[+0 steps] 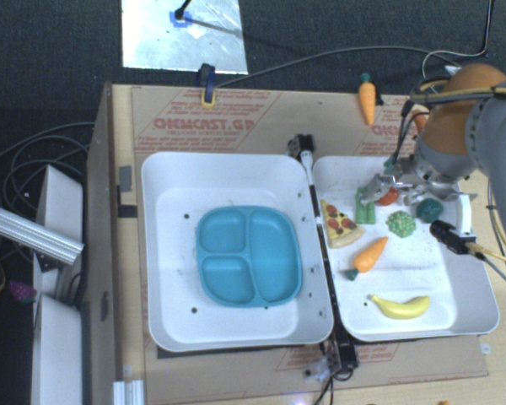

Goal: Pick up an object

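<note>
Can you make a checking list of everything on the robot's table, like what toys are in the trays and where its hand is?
Surface: brown cardboard bench bearing two shallow white bins.
Job's things: right bin holds a yellow plastic banana, an orange toy carrot, a toy pizza slice, a green broccoli toy.
Clutter: blue divided plate in left bin; second orange carrot on the cardboard.
Grippers: hand low over right bin's far side.
Cables: black cables at left.
Surroundings: dark floor, a silver sheet.
</note>
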Controlling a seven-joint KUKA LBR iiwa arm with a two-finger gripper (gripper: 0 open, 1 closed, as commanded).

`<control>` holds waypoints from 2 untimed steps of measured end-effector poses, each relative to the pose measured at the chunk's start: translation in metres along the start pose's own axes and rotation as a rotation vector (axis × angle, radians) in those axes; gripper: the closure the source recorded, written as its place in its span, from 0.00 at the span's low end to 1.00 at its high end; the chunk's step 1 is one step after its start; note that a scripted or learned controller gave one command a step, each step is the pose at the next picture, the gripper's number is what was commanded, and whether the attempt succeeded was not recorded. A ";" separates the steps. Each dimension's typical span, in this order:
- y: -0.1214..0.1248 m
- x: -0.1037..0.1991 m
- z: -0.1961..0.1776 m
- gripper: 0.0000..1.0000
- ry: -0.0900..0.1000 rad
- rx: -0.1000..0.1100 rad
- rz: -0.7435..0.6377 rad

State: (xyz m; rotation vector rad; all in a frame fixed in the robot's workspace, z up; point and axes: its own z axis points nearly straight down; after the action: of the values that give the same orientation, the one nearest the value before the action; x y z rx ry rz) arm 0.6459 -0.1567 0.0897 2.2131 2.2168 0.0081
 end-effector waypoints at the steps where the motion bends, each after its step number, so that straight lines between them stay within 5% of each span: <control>1: 0.026 0.003 -0.001 0.00 -0.002 0.000 -0.001; 2: 0.026 0.004 -0.009 1.00 -0.001 -0.002 -0.005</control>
State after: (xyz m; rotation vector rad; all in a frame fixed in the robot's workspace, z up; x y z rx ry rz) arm 0.6719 -0.1523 0.0992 2.2061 2.2205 0.0090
